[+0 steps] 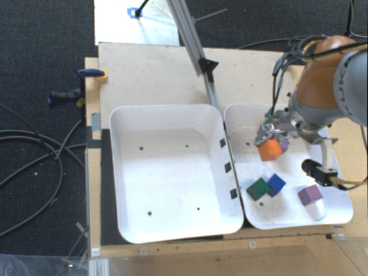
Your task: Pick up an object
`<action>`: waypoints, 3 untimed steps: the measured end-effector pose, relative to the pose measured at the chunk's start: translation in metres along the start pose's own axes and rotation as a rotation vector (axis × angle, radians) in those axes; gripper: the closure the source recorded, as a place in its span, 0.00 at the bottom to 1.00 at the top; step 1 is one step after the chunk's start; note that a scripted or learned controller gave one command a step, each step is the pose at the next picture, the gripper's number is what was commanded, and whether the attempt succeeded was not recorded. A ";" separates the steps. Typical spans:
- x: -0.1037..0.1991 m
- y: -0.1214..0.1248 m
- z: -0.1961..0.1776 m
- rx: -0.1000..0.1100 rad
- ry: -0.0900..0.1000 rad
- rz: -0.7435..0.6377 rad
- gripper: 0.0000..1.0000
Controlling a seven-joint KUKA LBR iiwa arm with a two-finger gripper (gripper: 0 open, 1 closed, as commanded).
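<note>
Camera view: right bin (pixel 339 214) with four blocks (pixel 269 149).

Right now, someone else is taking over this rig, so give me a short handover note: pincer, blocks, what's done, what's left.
Pincer: low in the right bin, at the orange block. I cannot tell whether it grips the block.
Blocks: orange under the pincer, with a bit of purple beside it; green block and blue block touching near the bin's middle; purple block and a white piece near the bin's front right corner. The left bin holds no blocks.
Done: the arm has reached a target.
Left: confirm the grasp and lift the block.
</note>
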State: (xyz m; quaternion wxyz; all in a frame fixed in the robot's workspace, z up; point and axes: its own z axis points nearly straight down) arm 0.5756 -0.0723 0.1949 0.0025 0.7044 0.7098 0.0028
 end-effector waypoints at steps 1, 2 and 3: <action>-0.007 0.027 0.005 0.004 -0.001 0.001 1.00; 0.089 -0.015 -0.065 0.002 0.004 -0.006 1.00; 0.160 -0.032 -0.050 0.008 0.003 -0.006 1.00</action>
